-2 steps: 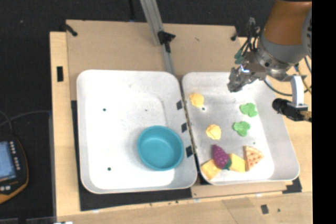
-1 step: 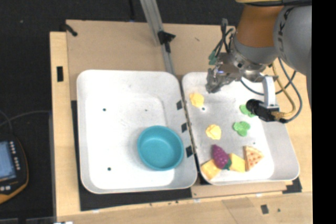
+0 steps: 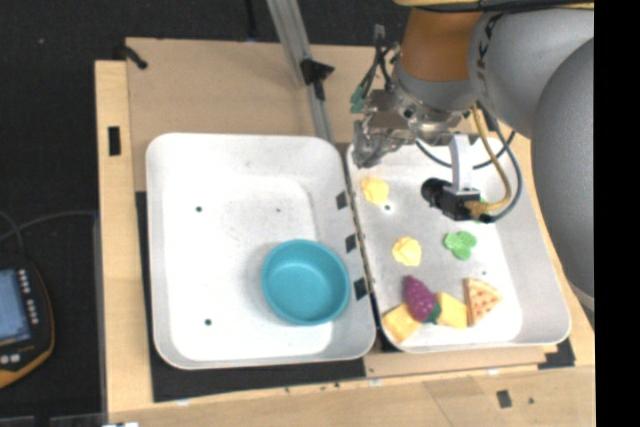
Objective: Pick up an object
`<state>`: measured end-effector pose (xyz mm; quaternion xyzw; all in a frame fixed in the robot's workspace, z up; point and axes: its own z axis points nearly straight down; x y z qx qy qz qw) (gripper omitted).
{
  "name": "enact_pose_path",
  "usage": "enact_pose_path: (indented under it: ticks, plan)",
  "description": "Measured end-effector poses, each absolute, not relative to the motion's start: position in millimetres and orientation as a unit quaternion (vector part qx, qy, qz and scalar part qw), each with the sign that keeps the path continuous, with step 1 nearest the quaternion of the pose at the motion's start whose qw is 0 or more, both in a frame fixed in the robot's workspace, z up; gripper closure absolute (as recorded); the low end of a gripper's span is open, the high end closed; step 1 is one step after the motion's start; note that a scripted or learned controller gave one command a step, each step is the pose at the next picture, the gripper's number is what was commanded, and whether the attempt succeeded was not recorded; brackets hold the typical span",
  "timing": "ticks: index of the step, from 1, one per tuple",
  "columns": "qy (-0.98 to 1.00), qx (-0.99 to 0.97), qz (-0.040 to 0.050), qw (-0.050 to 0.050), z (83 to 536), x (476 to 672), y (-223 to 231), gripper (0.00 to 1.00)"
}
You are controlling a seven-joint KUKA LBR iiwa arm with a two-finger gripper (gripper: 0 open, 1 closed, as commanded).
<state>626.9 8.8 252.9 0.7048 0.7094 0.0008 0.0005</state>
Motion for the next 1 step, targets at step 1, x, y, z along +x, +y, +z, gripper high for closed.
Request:
enact_pose_path:
  ticks: [1]
  plan:
    - [0.709, 0.705, 0.0000, 0.000, 240.8, 632.8, 50.9, 1.00]
